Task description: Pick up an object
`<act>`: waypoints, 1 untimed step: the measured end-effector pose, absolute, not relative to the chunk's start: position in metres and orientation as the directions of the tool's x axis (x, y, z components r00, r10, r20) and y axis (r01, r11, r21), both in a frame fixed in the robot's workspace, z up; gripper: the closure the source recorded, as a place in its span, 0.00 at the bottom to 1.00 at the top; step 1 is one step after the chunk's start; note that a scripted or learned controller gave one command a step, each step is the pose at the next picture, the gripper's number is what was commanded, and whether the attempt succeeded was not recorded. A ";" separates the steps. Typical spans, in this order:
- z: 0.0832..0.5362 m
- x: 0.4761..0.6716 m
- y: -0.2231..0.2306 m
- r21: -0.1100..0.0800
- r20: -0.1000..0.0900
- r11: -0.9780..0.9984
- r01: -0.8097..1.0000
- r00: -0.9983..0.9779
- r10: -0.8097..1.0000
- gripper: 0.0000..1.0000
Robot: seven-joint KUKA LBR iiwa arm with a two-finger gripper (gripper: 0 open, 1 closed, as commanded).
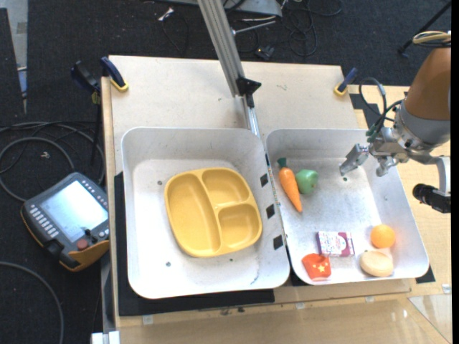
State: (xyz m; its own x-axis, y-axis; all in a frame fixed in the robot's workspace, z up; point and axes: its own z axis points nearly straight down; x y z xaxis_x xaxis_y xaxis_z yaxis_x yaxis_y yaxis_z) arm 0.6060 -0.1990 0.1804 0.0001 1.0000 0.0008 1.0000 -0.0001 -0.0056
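Note:
My gripper [369, 162] hangs over the upper right part of the right bin [337, 143], open, with nothing between its fingers. Left of it lie an orange carrot [290, 190] and a green round fruit [307, 180], touching each other. Along the bin's front edge sit a red item [316, 266], a pink-and-white box [335, 244], an orange ball [383, 236] and a pale bun-like piece [376, 263].
The left bin [143, 156] holds a yellow divided plate [214, 211]. A metal pole [226, 41] slants up from between the bins. A teach pendant [68, 221] lies off the bench at left.

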 end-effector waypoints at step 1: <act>0.135 0.601 -0.202 -0.005 0.001 -0.001 1.000 0.001 1.000 0.00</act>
State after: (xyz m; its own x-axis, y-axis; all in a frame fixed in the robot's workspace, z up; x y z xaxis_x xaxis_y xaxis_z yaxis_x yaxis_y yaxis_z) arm 0.6008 -0.2019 0.1354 0.0008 1.0000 0.0009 1.0000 -0.0008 -0.0053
